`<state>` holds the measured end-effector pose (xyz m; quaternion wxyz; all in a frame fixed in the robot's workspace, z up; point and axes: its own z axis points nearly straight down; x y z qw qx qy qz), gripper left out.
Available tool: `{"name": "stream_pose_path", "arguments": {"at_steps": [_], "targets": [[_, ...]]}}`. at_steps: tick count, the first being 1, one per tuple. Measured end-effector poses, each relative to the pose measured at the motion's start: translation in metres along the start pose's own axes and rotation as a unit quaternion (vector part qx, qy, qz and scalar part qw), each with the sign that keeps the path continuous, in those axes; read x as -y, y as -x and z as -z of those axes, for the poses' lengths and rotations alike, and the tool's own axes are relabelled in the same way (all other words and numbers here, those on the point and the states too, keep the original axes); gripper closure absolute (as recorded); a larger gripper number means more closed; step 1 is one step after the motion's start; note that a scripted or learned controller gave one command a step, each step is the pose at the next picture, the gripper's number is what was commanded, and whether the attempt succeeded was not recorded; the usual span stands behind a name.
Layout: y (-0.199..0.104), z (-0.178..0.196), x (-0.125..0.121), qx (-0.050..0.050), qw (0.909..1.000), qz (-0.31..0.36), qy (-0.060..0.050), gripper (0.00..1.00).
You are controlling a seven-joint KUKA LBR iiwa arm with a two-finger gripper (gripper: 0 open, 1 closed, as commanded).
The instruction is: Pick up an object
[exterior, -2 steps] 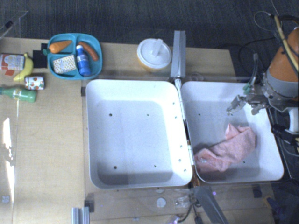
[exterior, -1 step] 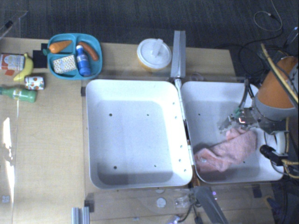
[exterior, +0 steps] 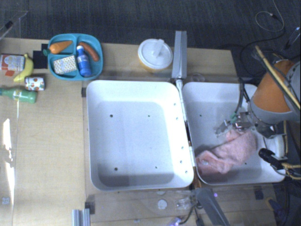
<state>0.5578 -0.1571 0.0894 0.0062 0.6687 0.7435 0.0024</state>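
Camera view looks down on a table (exterior: 47, 164) with two white bins. The left bin (exterior: 136, 135) has nothing to grab. A pink cloth (exterior: 229, 153) lies crumpled in the right bin (exterior: 207, 107), near its front wall. The pincer (exterior: 233, 124) is low, touching the cloth's top edge. I cannot tell how the pincer is set. My guess is the grab is just starting. Next it needs to pinch a fold and lift straight up.
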Motion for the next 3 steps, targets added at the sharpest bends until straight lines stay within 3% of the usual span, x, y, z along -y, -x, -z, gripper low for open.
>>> {"name": "stream_pose_path", "arguments": {"at_steps": [1, 2, 3], "targets": [[0.01, 0.0, -0.012, -0.002, 0.9975, 0.071, -0.001, 0.0], [0.01, 0.012, -0.015, 0.001, 0.9974, 0.072, 0.004, 1.0], [-0.039, 0.084, -0.054, -0.003, 0.9959, 0.09, -0.003, 1.0]]}}
